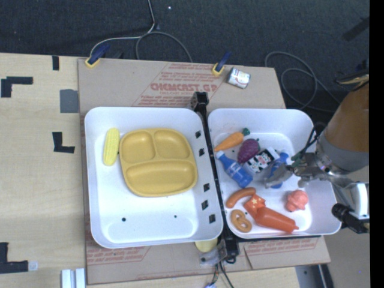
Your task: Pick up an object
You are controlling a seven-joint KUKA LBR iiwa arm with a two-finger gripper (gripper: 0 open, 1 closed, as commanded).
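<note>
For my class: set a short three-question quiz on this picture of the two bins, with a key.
1. True or false: the corn cob lies inside the yellow divided plate.
2. Which bin is the gripper over? A) left bin B) right bin
3. Fill in: the pretzel lies just below the ____.

Key: 1 false, it lies beside the plate, on the left bin floor. 2 B. 3 sausage.
</note>
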